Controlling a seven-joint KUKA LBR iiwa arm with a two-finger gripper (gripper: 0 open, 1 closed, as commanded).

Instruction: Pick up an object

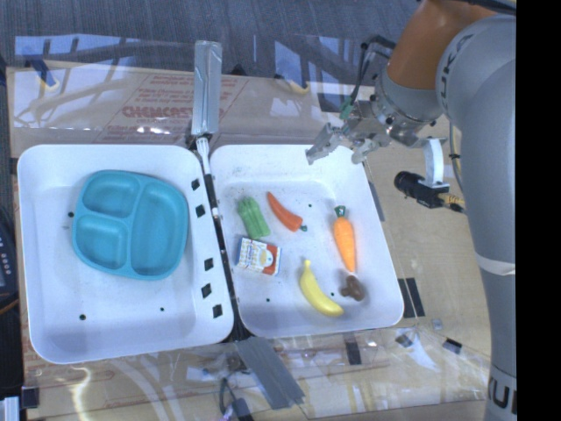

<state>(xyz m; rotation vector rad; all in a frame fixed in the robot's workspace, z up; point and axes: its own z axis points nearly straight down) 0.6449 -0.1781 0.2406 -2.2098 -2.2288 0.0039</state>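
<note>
we see tool (337, 145) spread wide, carrying nothing, above right bin (386, 270) rim; risk: descent clips wall, missing chili (284, 211).

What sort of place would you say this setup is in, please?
Probably a robotics lab bench for pick-and-place trials: a grey arm's gripper hangs over two white bins, with toy food such as a carrot and banana.

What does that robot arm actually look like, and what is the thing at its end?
The arm is thick, rounded and light grey, with an orange band above the wrist. At its end sits a small metal gripper with pale grey fingers and thin cables running to it. A white bracket carrying a small black part hangs beside the wrist.
</note>
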